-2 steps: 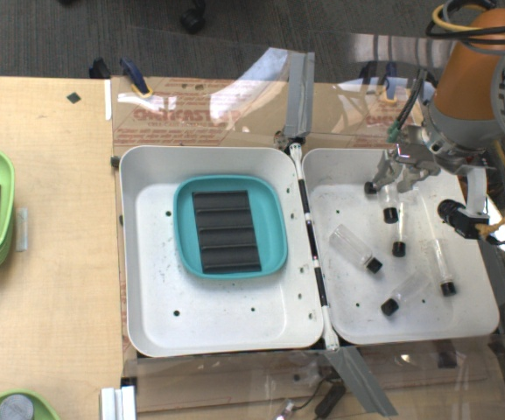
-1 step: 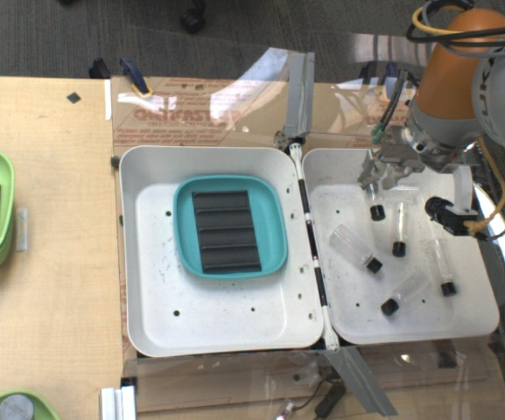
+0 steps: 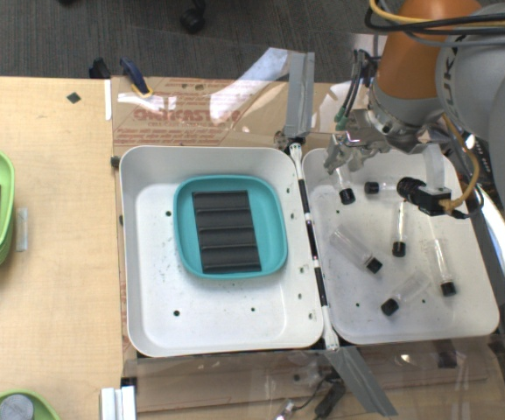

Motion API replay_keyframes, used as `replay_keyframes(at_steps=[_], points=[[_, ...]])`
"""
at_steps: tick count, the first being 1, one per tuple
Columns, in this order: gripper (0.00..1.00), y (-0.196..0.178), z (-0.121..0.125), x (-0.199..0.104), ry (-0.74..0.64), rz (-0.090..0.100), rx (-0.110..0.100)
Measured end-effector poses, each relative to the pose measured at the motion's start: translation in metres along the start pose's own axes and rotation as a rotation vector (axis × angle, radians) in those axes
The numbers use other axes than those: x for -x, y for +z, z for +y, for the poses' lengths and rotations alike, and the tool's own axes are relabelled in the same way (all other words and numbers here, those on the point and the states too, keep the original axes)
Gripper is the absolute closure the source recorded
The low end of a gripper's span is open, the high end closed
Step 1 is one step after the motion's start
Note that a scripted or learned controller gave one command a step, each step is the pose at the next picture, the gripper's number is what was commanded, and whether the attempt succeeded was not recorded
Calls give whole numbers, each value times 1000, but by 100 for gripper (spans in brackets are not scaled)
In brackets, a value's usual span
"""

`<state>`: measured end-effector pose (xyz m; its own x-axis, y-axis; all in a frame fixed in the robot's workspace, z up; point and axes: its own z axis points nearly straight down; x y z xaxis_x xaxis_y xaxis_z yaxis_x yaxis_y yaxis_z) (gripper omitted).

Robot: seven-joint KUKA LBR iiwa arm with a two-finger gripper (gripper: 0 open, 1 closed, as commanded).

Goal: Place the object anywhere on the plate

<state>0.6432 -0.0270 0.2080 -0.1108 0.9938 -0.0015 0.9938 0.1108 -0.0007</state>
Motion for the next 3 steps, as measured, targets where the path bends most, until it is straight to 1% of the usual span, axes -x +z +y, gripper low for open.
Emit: replay_keyframes(at_steps=[1,2,3], points=[[100,-10,20,-37,-126,0,1],[100,11,23,-72,-198,0,-2],[0,11,24,-72,-198,0,-2]])
